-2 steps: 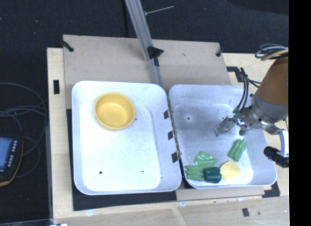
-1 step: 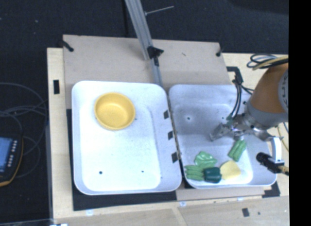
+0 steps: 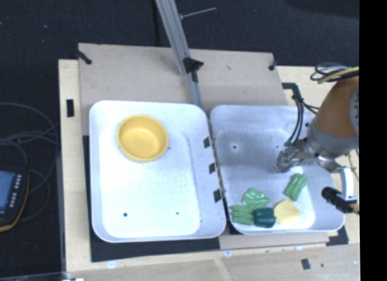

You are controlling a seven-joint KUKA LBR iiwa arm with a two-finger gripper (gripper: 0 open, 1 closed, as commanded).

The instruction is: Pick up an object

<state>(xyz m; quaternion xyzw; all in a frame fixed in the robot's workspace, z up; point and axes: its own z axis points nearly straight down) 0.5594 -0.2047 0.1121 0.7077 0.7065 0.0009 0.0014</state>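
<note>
In the right bin [image 3: 254, 129], several small items cluster near the front edge: a green oblong piece [image 3: 295, 187], a light green lumpy piece [image 3: 255, 198], a flat green piece [image 3: 241, 214], a dark teal block [image 3: 263, 217] and a pale yellow piece [image 3: 288, 212]. My gripper [image 3: 286, 164] hangs over the right side of this bin, just up and left of the green oblong piece. I see nothing between it and the items. A yellow bowl [image 3: 143, 138] sits upright in the back left of the left bin [image 3: 151, 213].
The arm's orange and grey wrist [image 3: 337, 122] reaches in over the right bin's right rim. A slanted metal pole [image 3: 172, 23] rises behind the bins. Cables [image 3: 329, 71] lie at the back right; a pendant [image 3: 11, 192] lies at far left.
</note>
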